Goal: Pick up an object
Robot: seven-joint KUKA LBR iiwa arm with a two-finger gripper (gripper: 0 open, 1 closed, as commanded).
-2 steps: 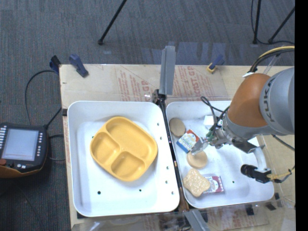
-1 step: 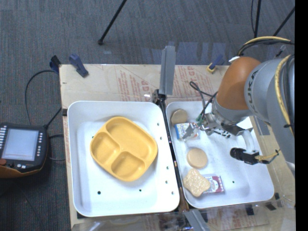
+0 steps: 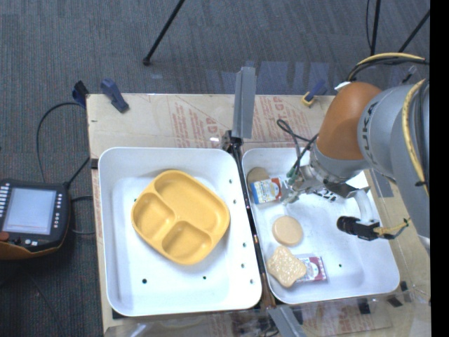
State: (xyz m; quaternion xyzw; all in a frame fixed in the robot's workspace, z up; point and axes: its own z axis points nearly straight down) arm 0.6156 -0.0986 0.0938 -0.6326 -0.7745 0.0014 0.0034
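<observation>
Grey jointed arm with orange band (image 3: pixel 365 128) reaching in from the right, bending down over the right shallow white bin (image 3: pixel 365 276).
Two-finger gripper (image 3: pixel 291 190) hovering just beside small blue-and-white carton (image 3: pixel 266 189); finger state impossible to tell.

A yellow divided plate (image 3: pixel 181 217) lies in the white left bin (image 3: pixel 116 258). In the white right bin (image 3: pixel 365 272): a tan round cookie (image 3: pixel 287 230), speckled beige toast (image 3: pixel 285 266), and a red-and-white packet (image 3: pixel 313 267).

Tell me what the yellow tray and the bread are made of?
The tray looks like smooth moulded plastic: even yellow colour, soft sheen, rounded compartments. The bread looks like a toy, perhaps plastic or foam: speckled tan, matte surface. Hard to be sure.
</observation>
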